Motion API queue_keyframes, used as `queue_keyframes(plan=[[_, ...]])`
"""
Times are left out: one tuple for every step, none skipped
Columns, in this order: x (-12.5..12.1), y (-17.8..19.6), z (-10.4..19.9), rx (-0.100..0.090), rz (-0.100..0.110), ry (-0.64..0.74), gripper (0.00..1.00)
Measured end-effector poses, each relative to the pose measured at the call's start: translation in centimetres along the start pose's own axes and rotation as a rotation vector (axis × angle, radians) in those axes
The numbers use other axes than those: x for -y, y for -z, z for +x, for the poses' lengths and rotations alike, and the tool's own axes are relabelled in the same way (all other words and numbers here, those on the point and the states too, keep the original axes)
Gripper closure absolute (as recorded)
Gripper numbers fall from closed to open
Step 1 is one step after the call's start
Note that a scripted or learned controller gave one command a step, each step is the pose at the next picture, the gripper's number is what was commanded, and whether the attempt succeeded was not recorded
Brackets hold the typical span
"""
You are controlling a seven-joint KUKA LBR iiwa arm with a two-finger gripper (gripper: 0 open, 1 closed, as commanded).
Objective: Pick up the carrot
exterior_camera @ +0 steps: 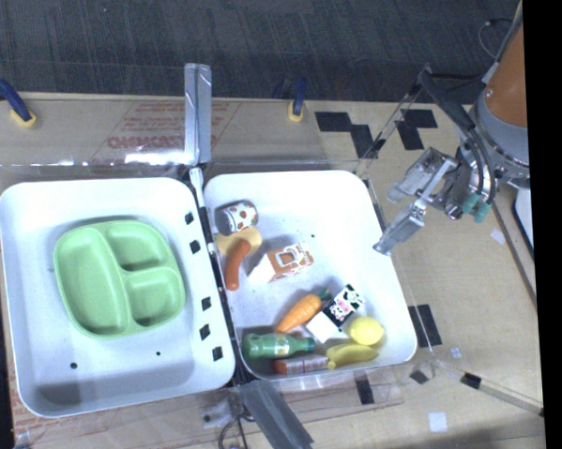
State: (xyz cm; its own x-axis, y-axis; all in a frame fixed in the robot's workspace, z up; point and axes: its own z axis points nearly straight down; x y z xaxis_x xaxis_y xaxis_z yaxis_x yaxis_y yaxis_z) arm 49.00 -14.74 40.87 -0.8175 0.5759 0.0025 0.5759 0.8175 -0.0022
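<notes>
The orange carrot (298, 312) lies at a slant in the lower middle of the right bin (360, 205), its green top against a small black-and-white spotted item (343, 305). A green bottle (273, 344) lies just below it. My gripper (390, 221) hangs over the right bin's right rim, up and to the right of the carrot and well apart from it. Its fingers are spread open, and nothing is between them.
The right bin also holds a small can (236, 215), a sausage (233, 265), a small orange-and-white box (290, 261), a lemon (366, 332), a banana (349, 354) and a red bottle (302, 365). In the left bin sits a green divided plate (119, 274).
</notes>
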Motion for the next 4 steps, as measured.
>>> queue_keyframes(plan=[[-3.1,-18.7,1.4,-0.002,0.000,0.078,0.00],[-1.2,-29.8,1.3,0.019,-0.009,0.089,0.00],[-1.2,-29.1,1.4,0.013,-0.008,0.093,1.00],[-7.8,-19.5,6.9,0.000,0.000,0.101,1.00]])
